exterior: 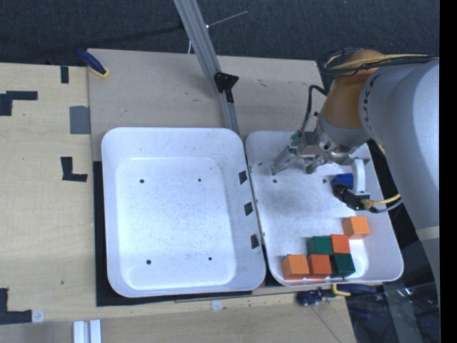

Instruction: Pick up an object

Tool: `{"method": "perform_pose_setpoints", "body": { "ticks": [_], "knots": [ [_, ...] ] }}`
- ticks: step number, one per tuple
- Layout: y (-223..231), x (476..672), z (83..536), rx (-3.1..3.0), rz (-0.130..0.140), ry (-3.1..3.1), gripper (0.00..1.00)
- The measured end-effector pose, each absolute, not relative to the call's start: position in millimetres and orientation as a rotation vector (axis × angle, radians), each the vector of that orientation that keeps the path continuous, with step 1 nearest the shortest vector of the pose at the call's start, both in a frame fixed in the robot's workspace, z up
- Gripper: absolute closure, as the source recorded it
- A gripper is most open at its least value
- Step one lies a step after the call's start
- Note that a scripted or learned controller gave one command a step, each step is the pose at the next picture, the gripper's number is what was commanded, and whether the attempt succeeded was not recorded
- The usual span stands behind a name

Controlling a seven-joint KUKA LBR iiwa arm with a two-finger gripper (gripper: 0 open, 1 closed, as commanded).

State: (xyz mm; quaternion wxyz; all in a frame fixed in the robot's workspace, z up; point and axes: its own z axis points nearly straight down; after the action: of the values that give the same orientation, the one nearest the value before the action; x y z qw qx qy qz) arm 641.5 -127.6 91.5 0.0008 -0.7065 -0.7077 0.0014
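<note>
The arm comes in from 3 o'clock and hangs its pincer over the upper part of the right bin, low over a bare stretch of the bin floor toward 12 o'clock. Whether its fingers stand apart or together cannot be told from this slant, and nothing shows between them. The things worth picking are the blocks, all crowded at the bin's 5 o'clock corner: an orange block at the left end, another orange block touching it, a green block behind that, a dark green block at the right end and a red-orange block above it, with one more orange block set a little apart toward 3 o'clock. Their huddle against the near wall likely makes a clean grip harder (neighbours leave little room for fingers), so the loose orange one looks the easier target. The pincer is well apart from all of them, so the pick is judged not yet begun. The left bin sits beside it on the counter.
</note>
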Motion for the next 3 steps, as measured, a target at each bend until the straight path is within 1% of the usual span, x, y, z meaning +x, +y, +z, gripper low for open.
{"method": "perform_pose_setpoints", "body": {
  "ticks": [1,2,3],
  "knots": [
    [-127,641.6,101,-2.217,0.004,-2.223,1.00],
    [-127,641.4,144,-2.221,-0.003,-2.225,1.00],
    [-131,646.2,188,-2.222,-0.003,-2.226,1.00]
  ]
}}
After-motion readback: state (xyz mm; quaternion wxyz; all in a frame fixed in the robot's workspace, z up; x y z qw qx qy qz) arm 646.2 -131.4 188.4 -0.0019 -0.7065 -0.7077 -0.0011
